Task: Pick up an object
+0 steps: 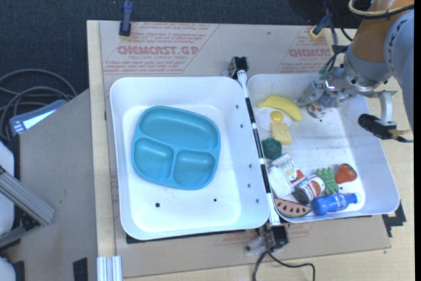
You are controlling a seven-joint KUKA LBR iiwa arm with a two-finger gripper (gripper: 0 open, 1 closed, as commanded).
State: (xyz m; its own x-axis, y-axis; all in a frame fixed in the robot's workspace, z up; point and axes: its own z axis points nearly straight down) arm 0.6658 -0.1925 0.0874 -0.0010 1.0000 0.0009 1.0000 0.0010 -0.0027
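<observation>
claw low in the right bin, near the banana

the arm [381, 29] comes in from the right, its orange band up by the top corner, and bends down into the upper part of the right bin [381, 161]. the claw [320, 101] sits low over the white floor there, just right of the banana [280, 106]. it is small and cluttered in this view, so i cannot tell how far apart it stands or whether anything is caught in it.

the banana lies near the bin's top left, curved, close to the divider. just below it is a small yellow round piece [277, 117] on a white disc, and under that a pale yellow block [283, 133]. a dark green lump [271, 147] lies against the left wall below these.

along the bottom edge the other things crowd together: a white carton [284, 174], a can [309, 188] on its side, a watermelon slice [291, 208], a blue bottle [334, 203] lying flat, a green piece [329, 179] and a strawberry [346, 173].

the left bin [131, 95] holds a blue tray [176, 147] with three compartments, flat near its middle. both bins rest on a brown board [164, 49] with red print.
</observation>
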